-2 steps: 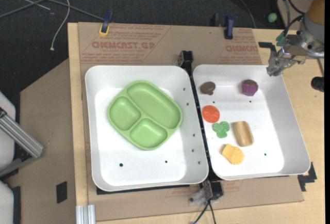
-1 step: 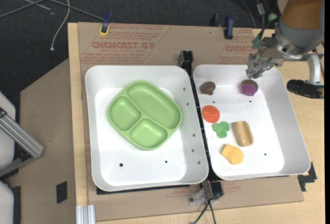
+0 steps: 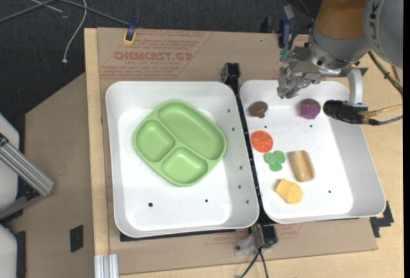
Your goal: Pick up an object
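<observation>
Your gripper (image 3: 289, 88) hovers over the right bin (image 3: 359, 200), near its back edge, between the brown piece (image 3: 257, 109) and the purple piece (image 3: 309, 108). I can't tell how wide the pincer stands. Pick one target: the brown piece is small, rounded and dark, lying by the bin's back-left corner. Centre over it, then drop straight, clear of the wall.

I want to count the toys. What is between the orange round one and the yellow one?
In the camera view, the small green toy lies between the orange round toy and the yellow toy, inside the right bin.
</observation>
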Controlling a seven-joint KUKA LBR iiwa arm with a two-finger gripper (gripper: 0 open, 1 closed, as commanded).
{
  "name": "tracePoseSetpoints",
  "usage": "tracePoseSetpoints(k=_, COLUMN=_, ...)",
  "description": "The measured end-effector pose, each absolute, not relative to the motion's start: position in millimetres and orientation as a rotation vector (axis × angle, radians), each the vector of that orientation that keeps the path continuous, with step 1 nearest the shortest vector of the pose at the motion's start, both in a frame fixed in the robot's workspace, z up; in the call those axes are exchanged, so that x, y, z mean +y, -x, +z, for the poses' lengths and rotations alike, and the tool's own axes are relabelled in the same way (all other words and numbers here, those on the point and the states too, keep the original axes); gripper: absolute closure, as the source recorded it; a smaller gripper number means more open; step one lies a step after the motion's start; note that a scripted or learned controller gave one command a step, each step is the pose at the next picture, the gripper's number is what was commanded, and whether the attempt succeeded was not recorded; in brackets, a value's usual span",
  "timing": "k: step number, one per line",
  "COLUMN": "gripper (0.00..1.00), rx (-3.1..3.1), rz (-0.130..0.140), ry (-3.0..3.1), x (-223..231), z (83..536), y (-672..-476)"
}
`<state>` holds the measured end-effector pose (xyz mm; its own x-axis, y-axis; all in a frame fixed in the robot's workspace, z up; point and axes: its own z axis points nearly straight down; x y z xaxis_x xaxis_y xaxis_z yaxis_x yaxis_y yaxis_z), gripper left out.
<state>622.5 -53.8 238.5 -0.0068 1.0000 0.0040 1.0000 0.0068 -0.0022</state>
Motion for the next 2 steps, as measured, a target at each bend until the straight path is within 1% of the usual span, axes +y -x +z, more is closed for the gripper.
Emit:
tracePoseSetpoints(k=1, gripper=1.0, rx=-2.229, rz=-0.006, ry=2.214, x=1, z=240, y=-638.6)
tracePoseSetpoints(k=2, gripper=1.0, rx=-2.225, rz=0.0, ry=2.212, x=57, z=226, y=-640.8)
